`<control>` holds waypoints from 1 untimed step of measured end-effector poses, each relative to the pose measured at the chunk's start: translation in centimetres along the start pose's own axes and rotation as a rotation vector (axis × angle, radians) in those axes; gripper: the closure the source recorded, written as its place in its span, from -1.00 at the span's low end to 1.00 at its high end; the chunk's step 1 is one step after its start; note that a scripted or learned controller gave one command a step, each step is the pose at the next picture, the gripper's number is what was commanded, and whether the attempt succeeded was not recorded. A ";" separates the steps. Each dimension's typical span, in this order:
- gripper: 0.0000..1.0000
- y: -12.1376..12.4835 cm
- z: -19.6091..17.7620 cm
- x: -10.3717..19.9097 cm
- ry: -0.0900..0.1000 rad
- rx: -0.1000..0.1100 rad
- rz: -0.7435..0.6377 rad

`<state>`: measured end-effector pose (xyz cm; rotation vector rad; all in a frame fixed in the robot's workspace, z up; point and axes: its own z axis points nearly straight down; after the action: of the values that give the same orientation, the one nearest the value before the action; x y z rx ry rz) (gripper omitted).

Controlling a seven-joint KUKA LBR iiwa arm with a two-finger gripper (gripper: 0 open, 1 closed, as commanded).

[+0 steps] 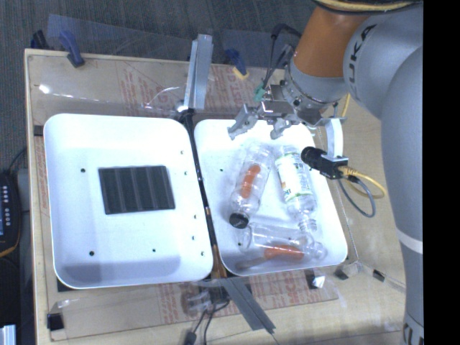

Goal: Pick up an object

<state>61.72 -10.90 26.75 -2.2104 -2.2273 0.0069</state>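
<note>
The only lettering that reads at all is "KUKA" in part on the grey arm, above the orange band; the bottle with the white label carries green print too small to make out.

The gripper hangs over the far edge of the right bin, and its two fingers stand spread wide with nothing between them: one fingertip reaches toward the divider between the bins, the other sits closer to the wrist.

Just below the jaws, toward the near side of the bin, lie three clear plastic bottles. The bottle with the orange content and black cap lies slantwise directly under the gap of the jaws, its cap end pointing away from them toward the bin's middle. The white-labelled bottle lies beside it on the arm's side, touching or nearly so. The third bottle lies crosswise along the near wall, farthest from the jaws; it may touch the labelled one, though the clear plastic makes that hard to judge.

A strip of bare bin floor runs along the divider side of the jaws, beside the orange-filled bottle. Beyond the divider, the left bin holds a dark ribbed panel, with bare white floor all around it.
</note>
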 end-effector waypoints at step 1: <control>-1.00 -1.0 11.0 -2.8 0.000 0.001 -0.006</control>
<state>60.68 -13.70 15.74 -2.2037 -2.2329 0.0072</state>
